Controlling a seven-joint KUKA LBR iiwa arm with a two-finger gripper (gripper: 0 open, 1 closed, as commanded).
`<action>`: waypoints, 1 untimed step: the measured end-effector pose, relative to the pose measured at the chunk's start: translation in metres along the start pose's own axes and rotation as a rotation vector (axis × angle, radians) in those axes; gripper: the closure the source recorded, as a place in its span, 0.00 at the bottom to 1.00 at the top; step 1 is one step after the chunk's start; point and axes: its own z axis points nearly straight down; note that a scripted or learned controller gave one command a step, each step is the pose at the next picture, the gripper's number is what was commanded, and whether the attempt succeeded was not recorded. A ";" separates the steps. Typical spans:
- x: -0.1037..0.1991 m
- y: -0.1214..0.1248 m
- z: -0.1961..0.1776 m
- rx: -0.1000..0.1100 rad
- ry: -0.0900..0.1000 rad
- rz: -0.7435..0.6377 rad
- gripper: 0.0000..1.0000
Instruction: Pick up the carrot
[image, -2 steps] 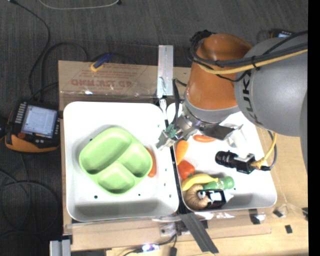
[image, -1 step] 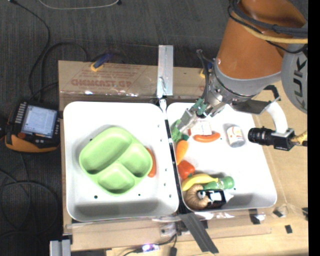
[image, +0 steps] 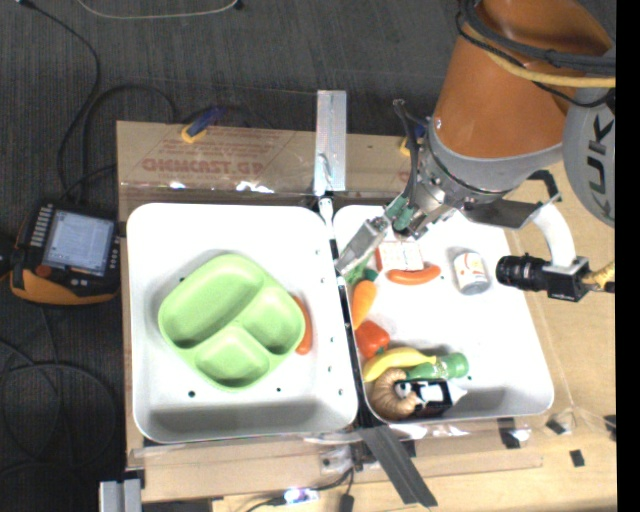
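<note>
- Hanging over the right bin's (image: 520, 395) far left corner, jaws at the end of the arm (image: 500, 90), angled down toward the wall shared with the left bin (image: 150, 400).
- Cannot tell whether jaws are clenched or released; nothing seen grasped.
- Lying just below the jaws, against the right bin's left wall: carrot (image: 363, 300), orange, thick end up, tip pointing toward the near edge.
- Resting just beside the carrot's top, toward the bin's middle: sausage (image: 412, 274), with a white card (image: 403, 258) touching its far side.
- Standing near the right bin's right side: white can (image: 470, 271), apart from the sausage.
- Crowding the right bin's near left corner: red pepper (image: 372, 338), banana (image: 398, 360), green bottle (image: 442, 367) and a brown item (image: 393, 393), all touching or overlapping.
- Sitting in the left bin's middle: green tray (image: 232, 318) with three compartments, an orange piece (image: 304, 332) tucked at its right rim.
- Sitting on the floor beyond the table's left edge: pendant (image: 70, 250).
</note>
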 end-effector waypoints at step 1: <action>0.000 0.000 0.000 0.000 0.000 0.000 0.00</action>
